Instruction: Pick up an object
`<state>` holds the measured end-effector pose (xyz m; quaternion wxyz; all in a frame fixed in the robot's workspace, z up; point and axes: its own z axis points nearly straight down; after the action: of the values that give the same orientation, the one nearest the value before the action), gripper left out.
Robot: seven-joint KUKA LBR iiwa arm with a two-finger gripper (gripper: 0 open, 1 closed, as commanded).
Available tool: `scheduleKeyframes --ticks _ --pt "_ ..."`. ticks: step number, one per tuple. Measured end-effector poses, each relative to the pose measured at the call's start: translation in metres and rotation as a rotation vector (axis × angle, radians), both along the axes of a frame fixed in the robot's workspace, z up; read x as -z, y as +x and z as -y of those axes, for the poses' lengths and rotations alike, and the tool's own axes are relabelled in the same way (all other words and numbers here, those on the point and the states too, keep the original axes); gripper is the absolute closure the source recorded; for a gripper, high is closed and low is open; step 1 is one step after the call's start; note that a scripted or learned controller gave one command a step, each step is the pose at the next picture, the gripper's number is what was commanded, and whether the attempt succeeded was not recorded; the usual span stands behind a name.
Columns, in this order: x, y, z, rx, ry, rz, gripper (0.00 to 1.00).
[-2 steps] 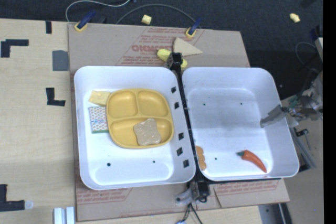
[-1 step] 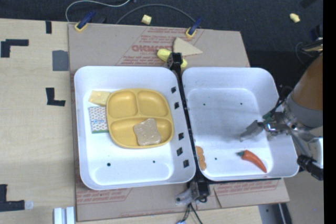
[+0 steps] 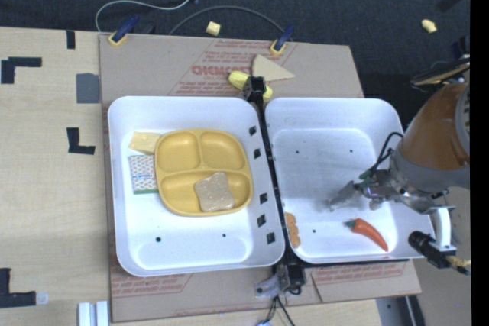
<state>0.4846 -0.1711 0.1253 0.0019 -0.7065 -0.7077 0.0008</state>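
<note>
My gripper (image 3: 345,196) hangs low inside the right bin (image 3: 328,107), toward its right wall, with my grey fingers (image 3: 341,198) pointing left across the bare white floor. How far apart they stand I cannot tell from this angle, and I see nothing between them. An orange-red chili pepper (image 3: 368,233) lies on the floor just beside me, near the bin's front right corner, apart from my fingertips. A small brown cookie-like piece (image 3: 292,228) sits against the bin's left wall near the front. In the left bin (image 3: 183,259), a yellow divided plate (image 3: 203,170) carries a slice of bread (image 3: 215,192) in its front right compartment. A pale yellow wedge (image 3: 144,142) and a patterned sponge (image 3: 142,173) lie between the plate and the bin's left wall.
</note>
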Motion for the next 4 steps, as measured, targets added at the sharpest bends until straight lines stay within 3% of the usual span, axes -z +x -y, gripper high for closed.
scheduleKeyframes --ticks 1,2,3,4 --pt "-0.09 0.0 0.055 0.004 -0.007 0.009 0.0" --pt "0.02 -0.003 0.023 0.0 0.003 -0.007 0.0" --pt "-0.006 -0.001 -0.001 0.0 -0.001 0.003 0.0" --pt "-0.114 0.0 0.056 0.005 -0.009 0.013 0.0"
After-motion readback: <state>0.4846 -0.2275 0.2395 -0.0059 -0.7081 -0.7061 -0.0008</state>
